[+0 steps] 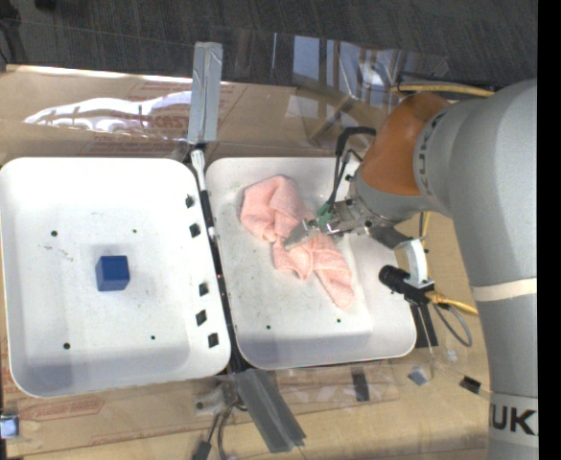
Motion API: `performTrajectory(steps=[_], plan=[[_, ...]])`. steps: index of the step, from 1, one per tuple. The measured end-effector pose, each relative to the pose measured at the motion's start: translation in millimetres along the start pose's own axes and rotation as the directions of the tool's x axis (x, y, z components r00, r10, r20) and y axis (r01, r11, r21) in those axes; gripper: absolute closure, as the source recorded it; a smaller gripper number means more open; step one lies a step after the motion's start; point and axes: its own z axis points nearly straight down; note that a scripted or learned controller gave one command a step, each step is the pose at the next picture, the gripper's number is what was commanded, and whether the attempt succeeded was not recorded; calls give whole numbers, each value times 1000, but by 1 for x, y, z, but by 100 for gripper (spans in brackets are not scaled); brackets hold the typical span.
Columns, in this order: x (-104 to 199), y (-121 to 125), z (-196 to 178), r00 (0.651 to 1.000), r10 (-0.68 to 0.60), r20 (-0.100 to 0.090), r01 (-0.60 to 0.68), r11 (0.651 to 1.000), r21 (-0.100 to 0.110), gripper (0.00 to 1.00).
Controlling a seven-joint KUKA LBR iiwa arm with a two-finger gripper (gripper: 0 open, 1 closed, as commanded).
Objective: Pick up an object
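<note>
Pink cloth lies crumpled, folded, elongated.

Gripper sits over the pink cloth; its tip too small and dark to resolve. Arm covers the right bin's far right corner beside the cloth and is itself cut by the frame's lower edge.

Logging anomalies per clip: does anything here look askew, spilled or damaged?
Nothing damaged or spilled. The crumpled pink cloth lies bunched in the right white bin, and the small blue cube sits squarely in the left white bin.
</note>
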Motion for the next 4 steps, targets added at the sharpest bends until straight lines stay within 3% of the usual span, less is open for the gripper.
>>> performTrajectory(steps=[1,2,3,4], plan=[[53,-6,2,980,-200,-3,200,980,3,0],[26,70,1,978,-207,0,207,978,0,0],[27,70,-10,977,-214,-1,214,977,2,100],[2,29,-1,1000,-13,1,13,1000,-2,100]])
